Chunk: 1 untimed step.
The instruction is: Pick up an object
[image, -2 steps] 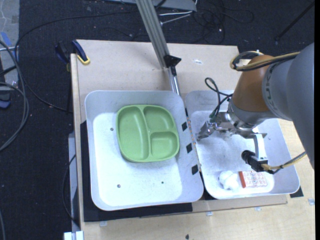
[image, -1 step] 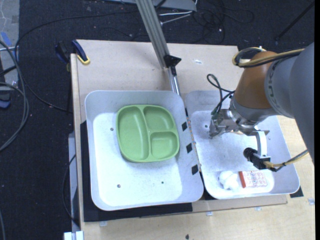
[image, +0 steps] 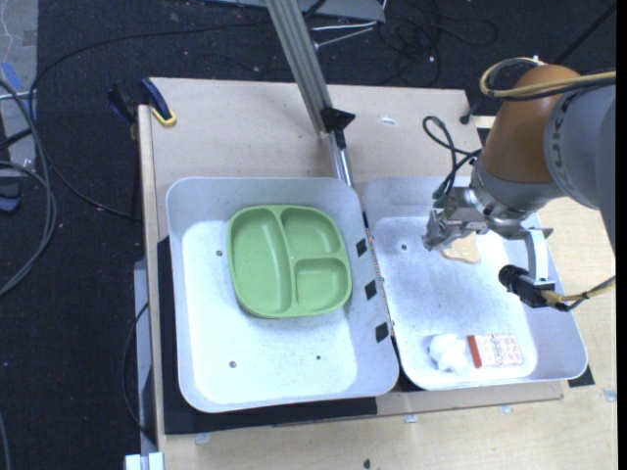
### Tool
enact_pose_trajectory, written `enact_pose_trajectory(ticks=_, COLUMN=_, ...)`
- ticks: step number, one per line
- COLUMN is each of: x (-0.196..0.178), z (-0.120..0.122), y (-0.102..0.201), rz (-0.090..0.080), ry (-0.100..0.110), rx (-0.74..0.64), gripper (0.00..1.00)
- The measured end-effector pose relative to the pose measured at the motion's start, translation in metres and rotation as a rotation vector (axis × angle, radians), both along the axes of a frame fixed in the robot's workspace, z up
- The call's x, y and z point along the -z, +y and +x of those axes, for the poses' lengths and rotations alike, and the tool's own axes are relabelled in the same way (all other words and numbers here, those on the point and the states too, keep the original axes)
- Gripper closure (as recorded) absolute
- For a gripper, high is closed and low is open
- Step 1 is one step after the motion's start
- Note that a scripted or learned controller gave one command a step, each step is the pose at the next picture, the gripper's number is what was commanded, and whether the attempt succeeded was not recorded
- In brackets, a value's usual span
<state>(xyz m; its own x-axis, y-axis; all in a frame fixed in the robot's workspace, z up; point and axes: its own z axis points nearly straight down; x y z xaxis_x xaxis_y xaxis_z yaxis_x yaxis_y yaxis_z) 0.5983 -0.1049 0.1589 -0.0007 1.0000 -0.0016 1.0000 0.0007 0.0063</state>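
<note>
In the right bin (image: 431, 292), a tan flat object (image: 462, 253) lies near the back, partly hidden under the arm's wrist. My gripper (image: 443, 231) hangs low right over its left edge; whether it touches the object is unclear. Near the bin's front edge lie a white crumpled object (image: 448, 352) and a small red-and-white packet (image: 500, 351) side by side.
The left bin (image: 196, 360) bears a green divided plate (image: 290, 259) at its back centre. A metal pole (image: 304, 57) slants down to the seam between the bins. Black clips (image: 372, 287) sit along that seam. Cables trail from the arm's wrist (image: 534, 287).
</note>
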Motion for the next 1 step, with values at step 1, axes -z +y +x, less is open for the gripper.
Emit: enact_pose_trajectory(ticks=1, x=-0.0464, z=-0.0057, y=0.0033, rz=0.000, ry=0.001, rx=-0.001, gripper=1.00)
